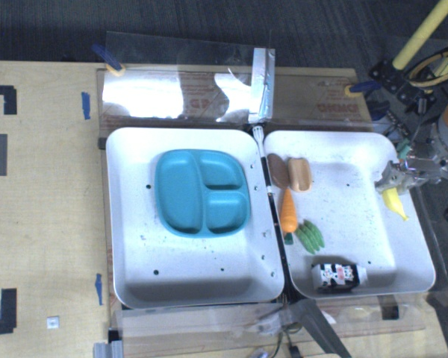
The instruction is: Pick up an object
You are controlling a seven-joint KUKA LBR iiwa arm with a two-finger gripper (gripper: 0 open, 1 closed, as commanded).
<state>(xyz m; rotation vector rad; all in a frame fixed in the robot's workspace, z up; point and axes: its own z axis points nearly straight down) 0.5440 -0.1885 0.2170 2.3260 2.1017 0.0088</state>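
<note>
The right bin (358,151) holds a tan and brown bun-like piece (293,173) near its left wall. Below it lie an orange carrot (288,212) and a green leafy piece (310,236). A black and white can (337,275) lies on its side near the front wall. A small yellow object (395,202) sits at the bin's right wall. My gripper (400,174) hovers at that right rim, directly above the yellow object and close to its upper end. Whether it touches the object is unclear.
The left bin (127,222) holds a blue divided plate (202,192). A clear plastic panel (183,88) stands behind the bins. Cables and a yellow pole (430,22) crowd the far right. Wooden bench surface (37,200) lies to the left.
</note>
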